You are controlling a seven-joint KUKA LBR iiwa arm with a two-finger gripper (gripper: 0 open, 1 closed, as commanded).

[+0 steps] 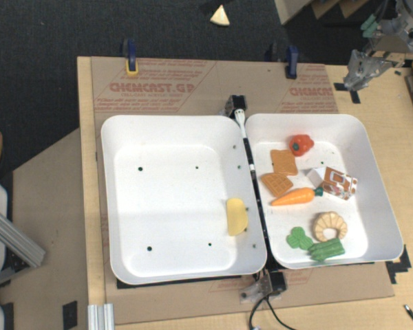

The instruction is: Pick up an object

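My bench [62, 184] was a pale wooden top, and a brown cardboard sheet [206, 84] printed with red lettering lay flat on it. Two blue clamps [130, 53] pinned the sheet along the bench's far edge. On the cardboard sat my two white bins side by side, the left bin [172, 133] and the right bin [372, 184], their inner rims touching. A black cable [261, 315] trailed off the near edge.
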